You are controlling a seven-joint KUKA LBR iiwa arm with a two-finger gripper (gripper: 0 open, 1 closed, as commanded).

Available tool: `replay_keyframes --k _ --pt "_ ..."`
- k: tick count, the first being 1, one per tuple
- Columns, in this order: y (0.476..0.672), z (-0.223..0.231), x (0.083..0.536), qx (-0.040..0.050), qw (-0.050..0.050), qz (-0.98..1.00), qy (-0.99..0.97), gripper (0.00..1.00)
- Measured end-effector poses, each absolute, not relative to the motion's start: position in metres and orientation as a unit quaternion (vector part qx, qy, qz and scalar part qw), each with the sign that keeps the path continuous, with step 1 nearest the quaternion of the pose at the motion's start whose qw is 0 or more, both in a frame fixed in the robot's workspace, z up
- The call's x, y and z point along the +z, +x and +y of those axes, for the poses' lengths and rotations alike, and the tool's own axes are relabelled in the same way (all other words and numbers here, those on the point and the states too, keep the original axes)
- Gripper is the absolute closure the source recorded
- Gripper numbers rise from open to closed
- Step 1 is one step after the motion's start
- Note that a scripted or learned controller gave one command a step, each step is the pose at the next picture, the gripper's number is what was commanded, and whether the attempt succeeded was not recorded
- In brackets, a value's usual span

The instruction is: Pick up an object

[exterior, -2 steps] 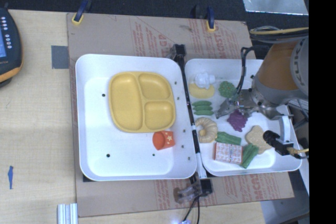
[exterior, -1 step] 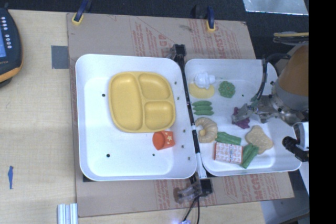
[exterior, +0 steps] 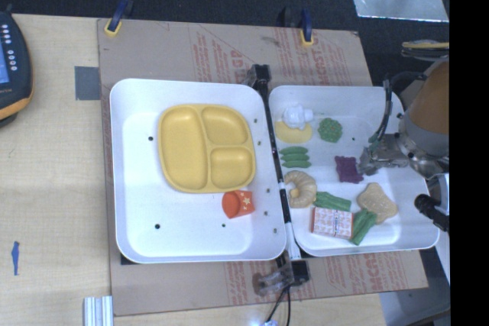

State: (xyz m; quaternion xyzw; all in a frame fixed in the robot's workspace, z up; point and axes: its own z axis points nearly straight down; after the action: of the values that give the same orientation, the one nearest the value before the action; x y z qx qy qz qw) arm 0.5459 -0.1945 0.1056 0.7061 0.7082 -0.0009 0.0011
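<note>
Approach step — jaws [exterior: 376, 156], state apparently indiscernible, hover at three o'clock of the purple toy [exterior: 348, 169]; descent and closure remain.

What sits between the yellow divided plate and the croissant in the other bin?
In the camera view, the bins' adjoining rims and bare floor separate the yellow divided plate from the tan croissant.

Looks like a robotics lab. Shows a wooden surface [exterior: 53, 187] with a cardboard sheet [exterior: 229, 50] clamped down by clips [exterior: 116, 17], two white bins [exterior: 130, 164] of toy food [exterior: 330, 129], and a handheld controller [exterior: 11, 65] at the left edge.
</note>
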Motion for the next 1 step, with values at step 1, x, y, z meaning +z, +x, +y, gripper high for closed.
replay_keyframes --k 1 --pt "0.5457 -0.1942 0.1049 -0.0012 0.001 0.708 0.706 0.00"
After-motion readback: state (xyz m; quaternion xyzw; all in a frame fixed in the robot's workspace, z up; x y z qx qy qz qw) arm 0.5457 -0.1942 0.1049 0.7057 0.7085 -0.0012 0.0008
